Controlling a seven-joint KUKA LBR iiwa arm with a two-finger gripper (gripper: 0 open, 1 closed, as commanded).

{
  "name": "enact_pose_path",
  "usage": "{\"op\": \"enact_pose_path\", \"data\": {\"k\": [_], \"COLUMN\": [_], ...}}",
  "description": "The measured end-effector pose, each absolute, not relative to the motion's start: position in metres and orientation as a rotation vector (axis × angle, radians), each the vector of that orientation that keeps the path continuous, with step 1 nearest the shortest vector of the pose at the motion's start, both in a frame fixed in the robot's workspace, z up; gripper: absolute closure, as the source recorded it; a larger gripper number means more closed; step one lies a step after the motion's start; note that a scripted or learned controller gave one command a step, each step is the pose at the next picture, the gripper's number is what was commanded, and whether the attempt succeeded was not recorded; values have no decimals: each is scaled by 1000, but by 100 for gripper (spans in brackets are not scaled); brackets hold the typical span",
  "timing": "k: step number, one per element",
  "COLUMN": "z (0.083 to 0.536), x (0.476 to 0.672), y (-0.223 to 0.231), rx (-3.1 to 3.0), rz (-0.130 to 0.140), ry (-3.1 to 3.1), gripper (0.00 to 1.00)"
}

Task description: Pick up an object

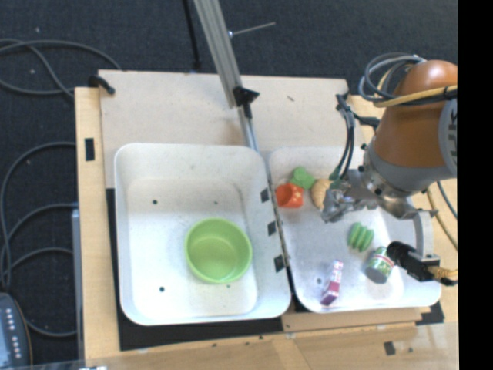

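While the arm is reaching in from the right, its gripper is hanging over the upper middle of the right bin; whether it is clenched or released cannot be told. A tan object is lying just beside it, next to an orange piece and a green piece crowding the bin's left wall. A ridged green item, a small can and a pink packet are sitting lower down, leaving open floor between them. A green bowl is occupying the left bin, with bare floor all around it.
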State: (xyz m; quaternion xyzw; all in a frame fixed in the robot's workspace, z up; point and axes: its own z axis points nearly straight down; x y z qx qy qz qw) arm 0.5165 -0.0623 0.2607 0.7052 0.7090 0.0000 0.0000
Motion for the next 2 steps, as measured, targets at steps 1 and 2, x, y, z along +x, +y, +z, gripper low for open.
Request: {"op": "enact_pose_path", "data": {"k": [1, 2], "z": [265, 266], "x": [508, 510], "y": [-9, 42], "rx": [2212, 2212], "rz": [3, 4], "ry": [2232, 2231], "gripper": [100, 100]}}
